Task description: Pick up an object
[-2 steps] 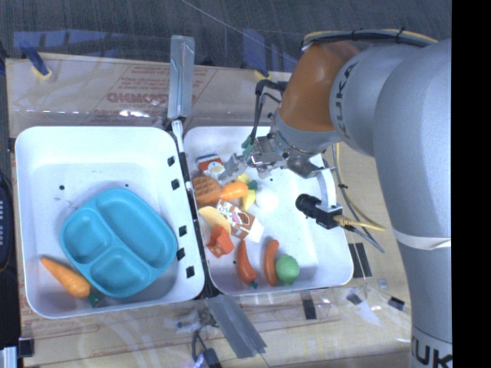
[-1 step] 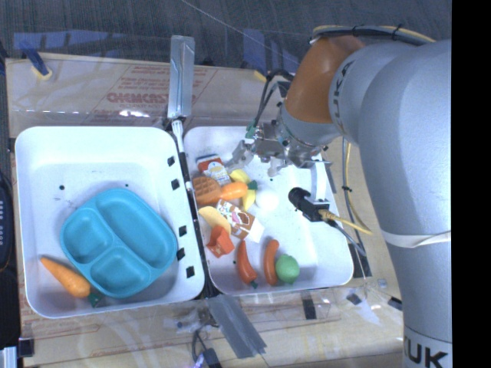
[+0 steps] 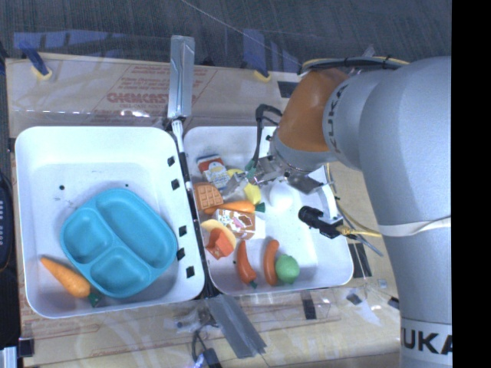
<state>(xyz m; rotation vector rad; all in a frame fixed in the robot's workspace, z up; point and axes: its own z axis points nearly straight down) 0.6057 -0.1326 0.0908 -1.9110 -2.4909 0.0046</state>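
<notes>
The claw [image 3: 253,176] hangs low over the right-hand shallow white bin [image 3: 331,271]; its spread cannot be told. Just to its left lies a small red-and-white carton [image 3: 212,168], with a square tan waffle [image 3: 207,197] just below it. Farther down are two orange carrots [image 3: 245,264] and one green ball [image 3: 287,268]. Well left sit one blue divided tray [image 3: 119,240] and one more carrot [image 3: 66,277].
</notes>
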